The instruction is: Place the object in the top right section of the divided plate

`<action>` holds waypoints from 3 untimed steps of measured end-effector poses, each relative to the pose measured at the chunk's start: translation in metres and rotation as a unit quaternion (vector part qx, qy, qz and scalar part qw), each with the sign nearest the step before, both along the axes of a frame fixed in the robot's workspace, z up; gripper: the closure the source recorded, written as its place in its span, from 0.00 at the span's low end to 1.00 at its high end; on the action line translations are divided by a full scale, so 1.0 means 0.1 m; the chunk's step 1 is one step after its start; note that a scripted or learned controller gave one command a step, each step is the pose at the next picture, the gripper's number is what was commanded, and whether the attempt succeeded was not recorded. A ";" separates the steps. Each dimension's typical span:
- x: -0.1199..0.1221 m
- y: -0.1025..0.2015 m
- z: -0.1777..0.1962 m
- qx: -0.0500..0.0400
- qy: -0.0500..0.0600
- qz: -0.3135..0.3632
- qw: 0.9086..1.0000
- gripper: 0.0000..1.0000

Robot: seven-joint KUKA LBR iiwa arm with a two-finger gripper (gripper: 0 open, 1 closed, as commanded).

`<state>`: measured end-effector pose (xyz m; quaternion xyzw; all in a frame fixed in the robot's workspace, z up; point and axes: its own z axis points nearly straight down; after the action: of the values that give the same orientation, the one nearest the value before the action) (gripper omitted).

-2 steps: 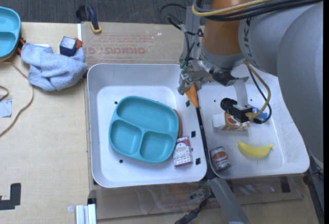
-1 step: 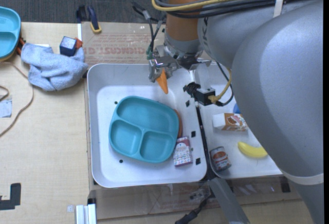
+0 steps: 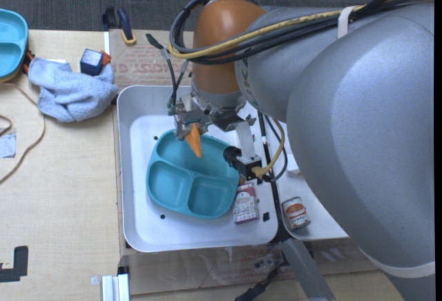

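Note:
A teal divided plate (image 3: pixel 181 186) lies in the white bin (image 3: pixel 138 154), with one large section at its top and two smaller ones below. My gripper (image 3: pixel 191 128) hangs over the plate's top section, shut on an orange carrot-shaped object (image 3: pixel 195 141) that points down between its fingers. The carrot's tip is just above the plate's upper part, toward its right half. The orange-banded wrist (image 3: pixel 219 37) rises behind the gripper and hides the bin's back right corner.
A small packet (image 3: pixel 246 204) lies at the plate's lower right edge. A small can (image 3: pixel 295 213) sits in the adjoining bin to the right. On the bench at the left are a grey-blue cloth (image 3: pixel 72 91), a dark blue cube (image 3: pixel 91 61) and another teal dish (image 3: pixel 10 41).

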<state>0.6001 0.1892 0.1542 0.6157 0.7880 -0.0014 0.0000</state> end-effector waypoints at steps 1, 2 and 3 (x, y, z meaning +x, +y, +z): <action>0.00 0.00 0.00 0.000 0.000 0.000 1.000 0.00; -0.60 -0.12 0.77 0.001 0.000 0.203 0.979 0.00; -0.93 0.30 0.48 0.001 0.000 0.345 0.939 0.00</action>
<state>0.5066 0.2193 0.2019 0.3060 0.9520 -0.0007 -0.0002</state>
